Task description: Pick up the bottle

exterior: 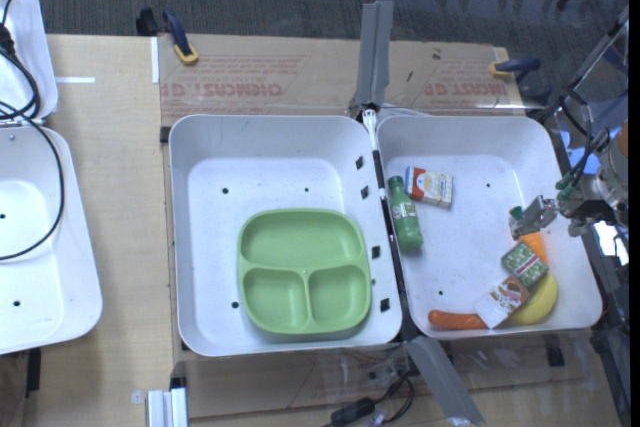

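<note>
A green bottle lies on its side in the right bin, close to that bin's left wall, with its cap end toward the back. My gripper hovers at the right side of the same bin, well to the right of the bottle, just above a green carton. The arm comes in over the bin's right rim. Nothing shows between the fingers.
The right bin also holds a small red-and-white carton behind the bottle, a banana, a second carton, an orange piece and a carrot-like item at the front. A green divided plate lies in the left bin.
</note>
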